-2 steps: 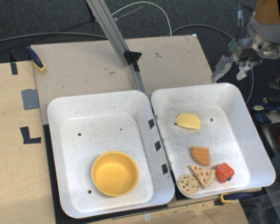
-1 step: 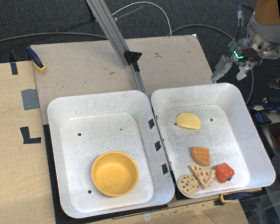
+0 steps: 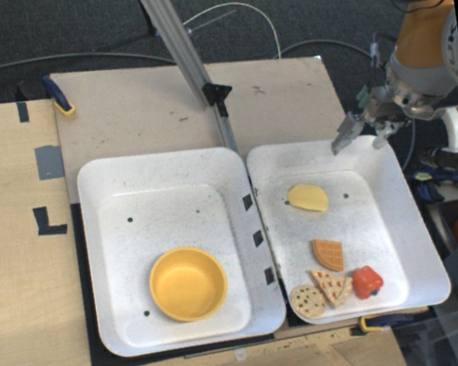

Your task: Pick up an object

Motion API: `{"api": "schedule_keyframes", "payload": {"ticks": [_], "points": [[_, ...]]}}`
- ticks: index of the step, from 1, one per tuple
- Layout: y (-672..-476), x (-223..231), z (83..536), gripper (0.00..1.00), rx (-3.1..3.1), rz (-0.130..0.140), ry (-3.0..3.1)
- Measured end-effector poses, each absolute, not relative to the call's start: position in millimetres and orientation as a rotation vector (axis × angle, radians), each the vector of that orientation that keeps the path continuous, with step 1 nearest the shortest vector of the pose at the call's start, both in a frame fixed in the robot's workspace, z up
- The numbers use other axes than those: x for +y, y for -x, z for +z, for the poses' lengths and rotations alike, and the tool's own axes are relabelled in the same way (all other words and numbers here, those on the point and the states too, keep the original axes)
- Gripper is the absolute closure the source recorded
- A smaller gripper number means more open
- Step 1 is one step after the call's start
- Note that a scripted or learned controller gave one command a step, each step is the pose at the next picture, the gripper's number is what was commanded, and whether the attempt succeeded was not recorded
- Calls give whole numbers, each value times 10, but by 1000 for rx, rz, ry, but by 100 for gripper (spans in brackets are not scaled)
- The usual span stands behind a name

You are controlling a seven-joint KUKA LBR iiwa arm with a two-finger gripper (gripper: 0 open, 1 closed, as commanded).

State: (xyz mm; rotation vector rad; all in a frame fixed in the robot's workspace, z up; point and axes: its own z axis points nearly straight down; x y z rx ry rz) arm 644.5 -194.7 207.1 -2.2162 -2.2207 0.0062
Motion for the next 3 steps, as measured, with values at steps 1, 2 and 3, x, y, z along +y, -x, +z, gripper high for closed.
{"api": "schedule_keyframes", "payload": {"ticks": [1,2,3], "points": [[-6499,-2003,1576,0,-2221,7,2217],[-6393,-1962,1058,0,-2221,7,2216],[-6410,-1958,1195,100,-2226,3,2217]]}}
